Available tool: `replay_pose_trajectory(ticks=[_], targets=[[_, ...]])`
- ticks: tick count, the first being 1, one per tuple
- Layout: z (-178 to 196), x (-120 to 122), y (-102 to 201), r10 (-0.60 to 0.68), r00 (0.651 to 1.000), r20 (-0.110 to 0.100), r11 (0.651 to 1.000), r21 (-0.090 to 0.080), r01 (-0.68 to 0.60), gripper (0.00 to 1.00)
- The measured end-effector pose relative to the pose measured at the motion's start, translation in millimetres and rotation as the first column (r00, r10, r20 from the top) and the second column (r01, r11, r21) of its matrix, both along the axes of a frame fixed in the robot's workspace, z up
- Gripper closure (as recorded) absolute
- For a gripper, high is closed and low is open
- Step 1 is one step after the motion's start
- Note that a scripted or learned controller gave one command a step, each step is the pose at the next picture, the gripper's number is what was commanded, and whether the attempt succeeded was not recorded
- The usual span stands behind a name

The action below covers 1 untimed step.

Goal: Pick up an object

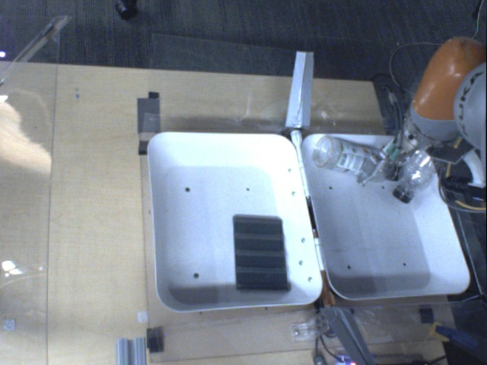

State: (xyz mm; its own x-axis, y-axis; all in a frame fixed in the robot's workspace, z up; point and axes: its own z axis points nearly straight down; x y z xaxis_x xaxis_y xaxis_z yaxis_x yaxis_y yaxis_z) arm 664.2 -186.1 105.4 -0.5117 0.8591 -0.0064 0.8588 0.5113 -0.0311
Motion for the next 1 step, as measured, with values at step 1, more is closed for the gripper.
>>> replay_pose_trajectory(ticks=[1], targets=[[-1.0, 4.4, -15.2, 0.014, 1.000, -0.011, 0.999, 0.036, -0.014, 0.00]])
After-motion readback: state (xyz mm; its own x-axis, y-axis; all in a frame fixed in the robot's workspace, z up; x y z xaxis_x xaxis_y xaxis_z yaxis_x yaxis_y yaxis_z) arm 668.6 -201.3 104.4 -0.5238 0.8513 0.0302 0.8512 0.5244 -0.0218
